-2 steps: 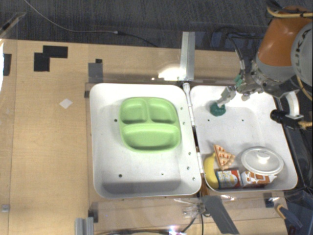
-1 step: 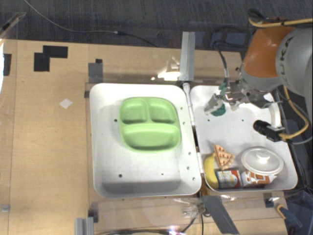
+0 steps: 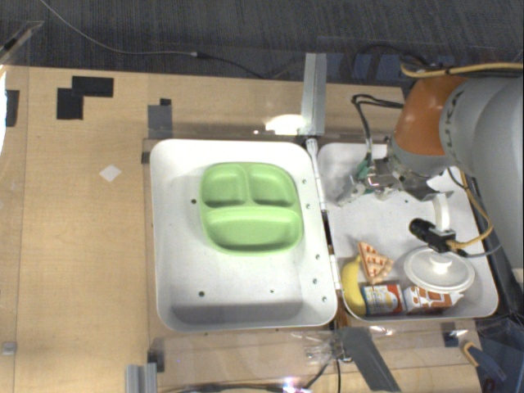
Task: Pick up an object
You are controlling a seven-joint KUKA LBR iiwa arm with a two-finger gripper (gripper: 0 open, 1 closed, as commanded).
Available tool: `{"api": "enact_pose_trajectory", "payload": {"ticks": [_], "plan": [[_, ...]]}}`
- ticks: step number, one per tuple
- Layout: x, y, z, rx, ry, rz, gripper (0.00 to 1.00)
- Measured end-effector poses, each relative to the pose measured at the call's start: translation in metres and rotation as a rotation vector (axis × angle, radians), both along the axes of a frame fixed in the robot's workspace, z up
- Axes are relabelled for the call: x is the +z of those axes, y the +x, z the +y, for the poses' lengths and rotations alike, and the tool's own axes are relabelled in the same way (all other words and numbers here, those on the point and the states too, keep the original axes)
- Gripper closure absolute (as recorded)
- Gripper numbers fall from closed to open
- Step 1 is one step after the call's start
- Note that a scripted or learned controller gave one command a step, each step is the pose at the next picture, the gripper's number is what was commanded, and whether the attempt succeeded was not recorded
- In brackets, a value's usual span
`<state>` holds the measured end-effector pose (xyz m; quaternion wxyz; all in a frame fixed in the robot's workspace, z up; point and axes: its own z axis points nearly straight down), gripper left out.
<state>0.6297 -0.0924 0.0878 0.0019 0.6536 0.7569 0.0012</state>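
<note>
Gripper (image 3: 360, 178) hovered over the right bin's (image 3: 344, 158) far corner, its grasp impossible to judge, with pizza slice (image 3: 374, 261) and banana (image 3: 350, 282) nearer the camera.

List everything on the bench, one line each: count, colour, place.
Bins: two, white, side by side; left bin, right bin.
Divided plate: one, green, three compartments, middle of the left bin.
Banana: one, yellow, near-left corner of the right bin.
Pizza slice toy: one, orange and red, beside the banana.
Can: one, lying on its side, near edge of the right bin.
Carton: one, orange and white, right of the can.
Lidded bowl: one, white, right bin, near right.
Arm: one, grey with orange band.
Pincer: one, over the far part of the right bin.
</note>
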Motion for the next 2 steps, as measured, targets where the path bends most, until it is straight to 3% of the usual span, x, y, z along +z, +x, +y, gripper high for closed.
{"api": "enact_pose_trajectory", "payload": {"ticks": [1, 2], "plan": [[0.097, 0.018, 0.052, 0.069, 0.0, 0.0, 0.0], [0.095, 0.006, 0.032, -0.061, 0.0, 0.003, 0.0]]}}
